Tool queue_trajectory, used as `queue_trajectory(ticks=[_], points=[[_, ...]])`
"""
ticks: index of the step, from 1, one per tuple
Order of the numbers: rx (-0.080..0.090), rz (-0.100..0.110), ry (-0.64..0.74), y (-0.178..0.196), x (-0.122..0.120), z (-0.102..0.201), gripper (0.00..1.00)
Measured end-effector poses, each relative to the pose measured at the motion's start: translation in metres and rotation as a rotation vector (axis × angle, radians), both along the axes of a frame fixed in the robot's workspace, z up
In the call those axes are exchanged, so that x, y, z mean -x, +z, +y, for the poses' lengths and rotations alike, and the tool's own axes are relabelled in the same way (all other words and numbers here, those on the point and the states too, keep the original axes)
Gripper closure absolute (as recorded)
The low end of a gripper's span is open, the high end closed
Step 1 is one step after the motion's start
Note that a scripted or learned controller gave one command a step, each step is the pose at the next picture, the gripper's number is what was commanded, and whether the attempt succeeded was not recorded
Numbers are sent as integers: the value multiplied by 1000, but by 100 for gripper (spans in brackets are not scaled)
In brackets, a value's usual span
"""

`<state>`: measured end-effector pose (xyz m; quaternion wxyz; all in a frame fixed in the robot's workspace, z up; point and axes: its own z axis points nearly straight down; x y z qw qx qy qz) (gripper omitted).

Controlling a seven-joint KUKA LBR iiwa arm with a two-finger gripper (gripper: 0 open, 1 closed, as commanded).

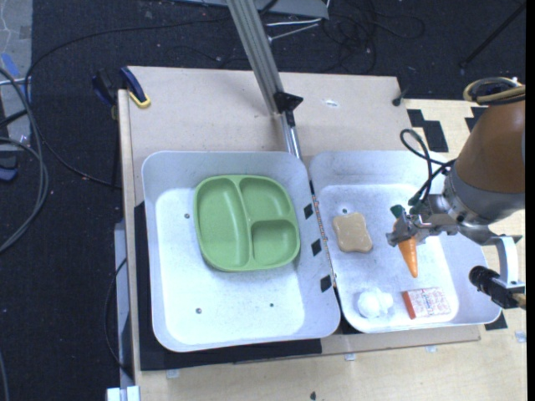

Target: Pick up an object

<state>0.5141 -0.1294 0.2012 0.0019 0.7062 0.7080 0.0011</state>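
At the time of inspection the gripper (404, 234) stood low in the right bin (468, 312), directly over the upper, thick end of a toy carrot (410, 257). The view did not resolve the state of the jaws: the gripper's dark body covered the top of the carrot, so it could not be determined how far they stood apart or whether anything lay between them, and no grasp is recorded. The carrot lay just below the gripper in the view, its long axis running near-vertically in the frame, thick end under the tool and pointed tip directed toward the near rim. The coming move is judged to turn on this relation, since a closure across the thick end, square to that axis, would be required. Further out, a tan bread-like piece (353, 233) lay to the left, apart from the carrot; a white ball (373, 303) and a red-and-white packet (428, 302) lay near the front rim (both clear of the gripper). The left bin (171, 307) held a green divided plate (247, 222), well apart from the work.
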Motion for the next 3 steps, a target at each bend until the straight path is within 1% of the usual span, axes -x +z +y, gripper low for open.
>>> queue_trajectory(ticks=[1, 2, 3], points=[[1, -1, 1, 49, -9, 6, 100], [0, 2, 0, 64, -9, 6, 100], [-2, 4, 5, 67, -6, 64, 100]])
